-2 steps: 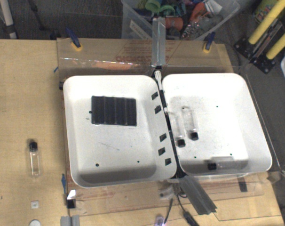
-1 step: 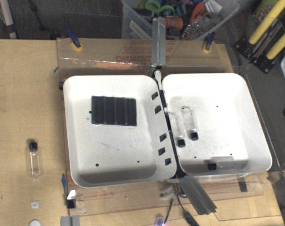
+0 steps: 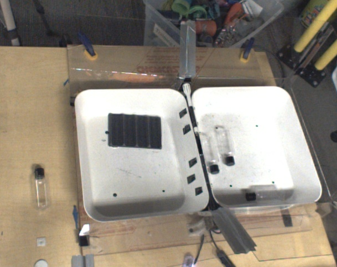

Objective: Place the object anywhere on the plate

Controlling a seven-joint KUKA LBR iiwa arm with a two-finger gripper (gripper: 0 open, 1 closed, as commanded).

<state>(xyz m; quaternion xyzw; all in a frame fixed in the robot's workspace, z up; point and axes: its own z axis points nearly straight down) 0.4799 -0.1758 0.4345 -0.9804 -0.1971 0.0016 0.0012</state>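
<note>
Dark ribbed plate (image 3: 134, 131) in left bin (image 3: 90, 193), clear capped vials (image 3: 222, 144) lying in right bin (image 3: 279, 110).

1. Arm: pose cannot be told from the camera view.
2. Wrist: orientation cannot be told.
3. Gripper: position and state cannot be told.
</note>
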